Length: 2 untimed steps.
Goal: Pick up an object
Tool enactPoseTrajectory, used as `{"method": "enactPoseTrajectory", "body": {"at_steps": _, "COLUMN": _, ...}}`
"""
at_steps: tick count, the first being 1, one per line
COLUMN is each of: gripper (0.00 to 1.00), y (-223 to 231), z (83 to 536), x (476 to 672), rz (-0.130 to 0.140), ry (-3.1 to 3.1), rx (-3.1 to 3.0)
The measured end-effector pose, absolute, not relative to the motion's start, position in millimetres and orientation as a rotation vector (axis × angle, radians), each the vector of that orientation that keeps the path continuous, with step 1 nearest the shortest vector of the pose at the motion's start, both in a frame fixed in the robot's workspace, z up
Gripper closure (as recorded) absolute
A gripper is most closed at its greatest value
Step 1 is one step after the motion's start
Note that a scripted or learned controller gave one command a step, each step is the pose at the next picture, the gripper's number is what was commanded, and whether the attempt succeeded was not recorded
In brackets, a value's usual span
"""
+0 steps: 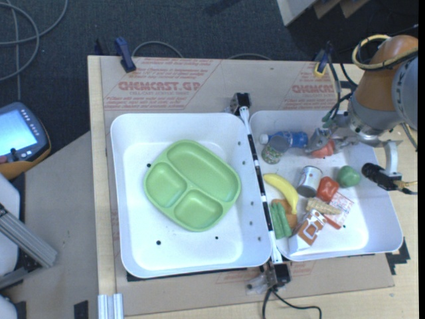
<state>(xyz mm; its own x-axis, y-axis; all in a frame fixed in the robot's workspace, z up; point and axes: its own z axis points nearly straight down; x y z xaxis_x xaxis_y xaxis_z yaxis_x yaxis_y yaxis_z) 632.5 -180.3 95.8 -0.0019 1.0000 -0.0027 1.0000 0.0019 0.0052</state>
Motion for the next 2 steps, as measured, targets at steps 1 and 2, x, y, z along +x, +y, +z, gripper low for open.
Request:
{"method": "enactPoseTrajectory", "body": {"at_steps": 1, "gripper": 1.00, "y": -156, "z": 155, "x": 628.1, "rz": 0.004, "ry": 2.221, "rx": 2.216}}
{"method": "enactPoseTrajectory", "body": {"at_steps": 2, "gripper": 1.00, "y": -80, "z": 187, "x": 632.4, "rz": 0.005, "ry": 2.226, "rx": 2.211}}
